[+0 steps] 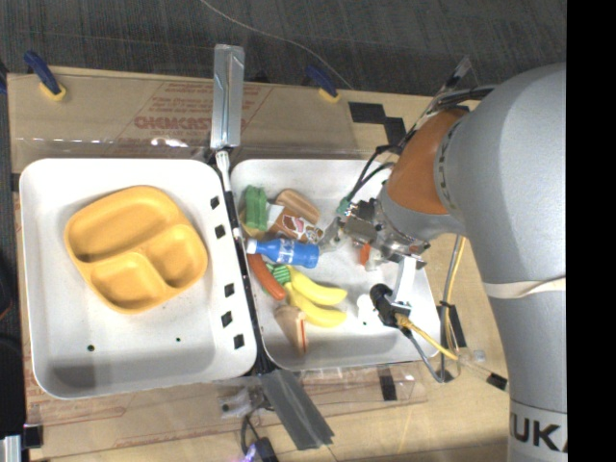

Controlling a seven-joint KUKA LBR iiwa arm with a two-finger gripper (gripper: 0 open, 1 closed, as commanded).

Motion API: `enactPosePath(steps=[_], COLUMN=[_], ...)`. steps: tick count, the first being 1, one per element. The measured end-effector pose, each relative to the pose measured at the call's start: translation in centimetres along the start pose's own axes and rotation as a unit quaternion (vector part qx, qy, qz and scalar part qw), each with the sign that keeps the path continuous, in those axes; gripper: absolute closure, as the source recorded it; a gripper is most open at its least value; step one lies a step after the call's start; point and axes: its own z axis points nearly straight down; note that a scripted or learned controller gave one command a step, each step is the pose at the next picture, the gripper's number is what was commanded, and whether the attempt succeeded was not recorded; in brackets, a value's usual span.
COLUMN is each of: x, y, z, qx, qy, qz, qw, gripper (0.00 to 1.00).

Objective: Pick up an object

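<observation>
The right bin (327, 349) holds a cluster of toy foods along its left half. A blue bottle (289, 252) lies on its side in the middle. Behind it are a green piece (254, 207) and a brown bun-like item (296, 215). In front of the bottle lie a yellow banana (318, 298), a red-orange piece (267, 275) and a brown piece (292, 327). My gripper (353, 234) hangs low over the bin's middle, just right of the bottle's end and the bun. A small orange bit (364, 253) shows beside it.
The left bin (58, 354) holds a yellow divided tray (135, 246). A metal divider (226, 94) stands between the bins at the back. The grey arm and its cables (428, 340) cover the right bin's right side.
</observation>
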Motion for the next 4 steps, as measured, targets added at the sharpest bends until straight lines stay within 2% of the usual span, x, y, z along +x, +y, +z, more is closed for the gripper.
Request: enactPosePath(steps=[1,2,3,4], x=[0.6,-3.3,-0.6,1.7], y=[-2.6,0.5,5.7,5.8], z=[-6.8,1.4,-1.8,1.3], qx=[0.011,0.011,0.012,0.011], qy=[0.005,0.005,0.004,0.006], qz=[-0.117,-0.123,-0.054,-0.165], qw=[0.9931,0.9923,0.9985,0.9862], gripper=[0.00,0.00,0.00,0.00])
